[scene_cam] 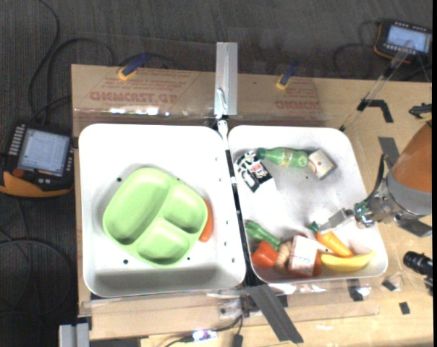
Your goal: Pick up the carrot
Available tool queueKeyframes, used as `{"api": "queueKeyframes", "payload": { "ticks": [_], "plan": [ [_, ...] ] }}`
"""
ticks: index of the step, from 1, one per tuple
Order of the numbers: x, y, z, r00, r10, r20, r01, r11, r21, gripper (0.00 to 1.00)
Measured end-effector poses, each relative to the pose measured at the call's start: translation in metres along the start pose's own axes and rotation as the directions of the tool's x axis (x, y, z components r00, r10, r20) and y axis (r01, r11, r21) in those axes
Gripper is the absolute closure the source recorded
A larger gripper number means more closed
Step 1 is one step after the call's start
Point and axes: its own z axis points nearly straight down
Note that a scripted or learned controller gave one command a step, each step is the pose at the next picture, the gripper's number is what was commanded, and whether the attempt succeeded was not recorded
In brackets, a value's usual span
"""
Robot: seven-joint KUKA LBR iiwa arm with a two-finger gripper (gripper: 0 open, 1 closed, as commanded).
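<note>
Two shallow white bins sit side by side on the bench, the left bin [95, 266] and the right bin [349, 157], meeting at a seam that runs from 12 to 6 o'clock through the middle of the view. In the left bin a green divided plate [155, 213] lies near the centre, and an orange carrot-like piece [206, 223] peeks out from under its edge at 3 o'clock. The right bin holds a green bottle [285, 157] lying on its side toward 12 o'clock, with a black-and-white packet [252, 170] just beside it at 9 o'clock and a small white carton [321, 164] touching its cap end at 3 o'clock. Along the bin's 6 o'clock wall lies a cluster: a carrot [333, 242] with a green top, resting on a yellow banana [346, 260], a pink-and-white box [302, 255] beside them, and a red and green vegetable [262, 250] at the 9 o'clock end. The arm enters from 3 o'clock, and the gripper [341, 217] hangs low over the right bin, just above the carrot's leafy end. How widely it is parted I cannot tell, and nothing is visibly held in it.
</note>
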Motion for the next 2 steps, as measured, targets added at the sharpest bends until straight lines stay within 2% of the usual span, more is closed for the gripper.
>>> {"api": "queueKeyframes", "payload": {
  "ticks": [1, 2],
  "plan": [
    [0.027, 0.006, 0.048, 0.97, -0.243, 0.011, 0.243, 0.97, -0.005, 0.0],
    [0.028, 0.008, 0.037, 0.97, -0.243, 0.012, 0.243, 0.97, -0.011, 1.0]
  ]
}}
